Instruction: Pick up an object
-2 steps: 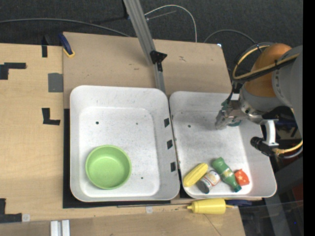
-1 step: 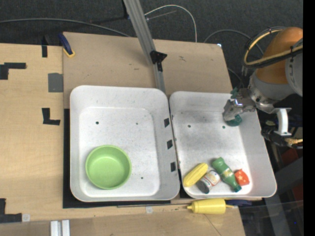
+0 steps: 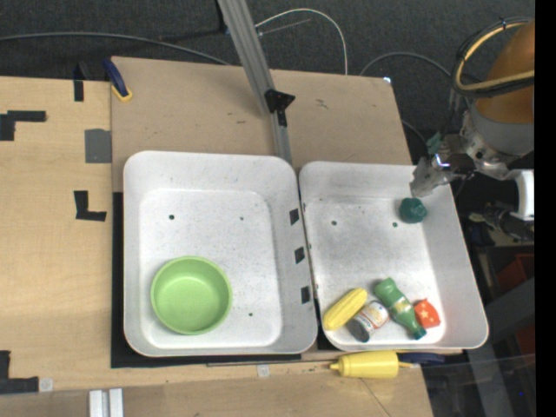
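Note:
My gripper hangs over the far right corner of the right bin, below the grey wrist and orange band. A small teal lump lies on the bin floor just in front of and below the gripper tip, apart from it. Along the right bin's near edge lie a yellow corn-like piece, a small can, a green bottle and an orange-red piece. A green bowl sits in the near left corner of the left bin.
A yellow squeeze bottle lies on the bench just outside the right bin's near rim. A slanted metal pole rises behind the bins' shared edge. Cables loop across the far bench. The wooden bench stretches to the left.

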### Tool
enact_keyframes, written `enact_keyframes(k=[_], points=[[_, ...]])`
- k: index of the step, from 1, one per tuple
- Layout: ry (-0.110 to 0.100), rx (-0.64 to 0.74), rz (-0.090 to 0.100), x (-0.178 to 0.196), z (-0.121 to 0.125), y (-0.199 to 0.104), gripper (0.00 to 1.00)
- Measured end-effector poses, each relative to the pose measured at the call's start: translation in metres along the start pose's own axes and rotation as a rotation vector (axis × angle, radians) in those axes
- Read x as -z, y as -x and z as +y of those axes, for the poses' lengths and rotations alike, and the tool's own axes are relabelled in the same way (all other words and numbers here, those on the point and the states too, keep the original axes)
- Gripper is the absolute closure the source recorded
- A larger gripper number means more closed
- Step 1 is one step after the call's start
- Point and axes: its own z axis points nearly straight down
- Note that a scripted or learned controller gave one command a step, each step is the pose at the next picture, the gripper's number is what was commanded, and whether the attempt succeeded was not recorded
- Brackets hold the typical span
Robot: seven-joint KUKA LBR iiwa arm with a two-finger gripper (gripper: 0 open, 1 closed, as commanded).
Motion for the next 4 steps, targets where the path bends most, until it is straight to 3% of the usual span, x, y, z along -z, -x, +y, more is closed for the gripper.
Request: enact_keyframes(k=[1, 4], points=[[-0.003, 0.0, 0.001, 0.032, 0.001, 0.0, 1.0], [-0.009, 0.004, 0.003, 0.012, -0.016, -0.141, 1.0]])
